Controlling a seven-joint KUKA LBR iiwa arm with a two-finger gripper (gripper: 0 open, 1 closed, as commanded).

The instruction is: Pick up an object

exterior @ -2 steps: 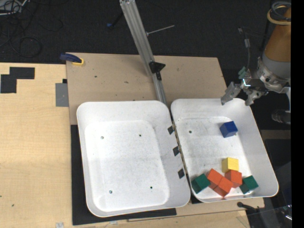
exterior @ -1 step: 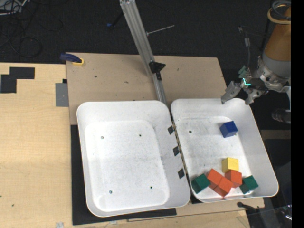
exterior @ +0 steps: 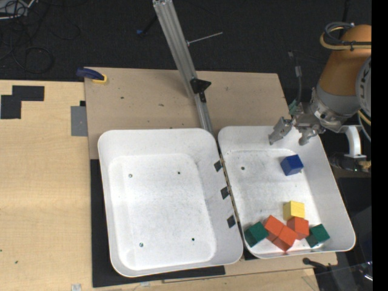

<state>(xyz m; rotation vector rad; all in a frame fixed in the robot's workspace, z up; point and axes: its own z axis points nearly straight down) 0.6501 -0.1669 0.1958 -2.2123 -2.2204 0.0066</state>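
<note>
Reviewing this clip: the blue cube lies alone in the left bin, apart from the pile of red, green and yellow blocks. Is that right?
Not quite. The camera view shows the blue cube in the right bin, not the left one. The rest holds: it lies alone, apart from the pile of red, green and yellow blocks near that bin's front edge.

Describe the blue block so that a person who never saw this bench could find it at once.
Look in the right bin of the two white bins. The blue block lies alone in its upper half, just below the gripper. It is the only blue piece, apart from the red, green and yellow blocks clustered at the near edge.
</note>
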